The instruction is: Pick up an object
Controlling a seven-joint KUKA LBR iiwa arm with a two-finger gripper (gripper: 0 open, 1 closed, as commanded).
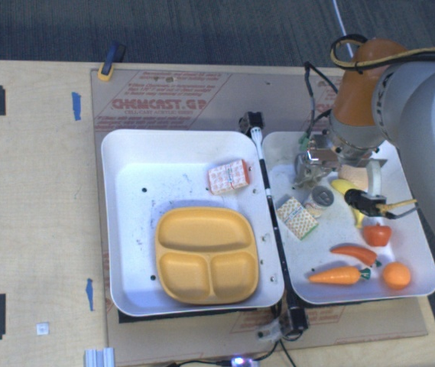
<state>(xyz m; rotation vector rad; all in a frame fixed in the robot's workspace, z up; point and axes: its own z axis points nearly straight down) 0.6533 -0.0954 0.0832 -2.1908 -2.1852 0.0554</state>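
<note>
White right bin (425,275), gripper (306,173) near upper-left rim, carrot (338,276) bottom.

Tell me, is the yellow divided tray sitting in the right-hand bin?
No, the yellow divided tray lies in the left bin, below a small snack packet.

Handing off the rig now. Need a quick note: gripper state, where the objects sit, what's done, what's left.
Gripper: low over the upper left part of the right bin; cannot tell finger state, nothing seen held.
Right bin: patterned packet just below the gripper, round grey piece beside it, banana partly under the arm, tomato, red pepper, carrot, orange near the lower right corner.
Left bin: yellow divided tray, small red-and-white packet above it.
Done: arm positioned in the right bin.
Left: grasp and lift an object; no pick confirmed.
</note>
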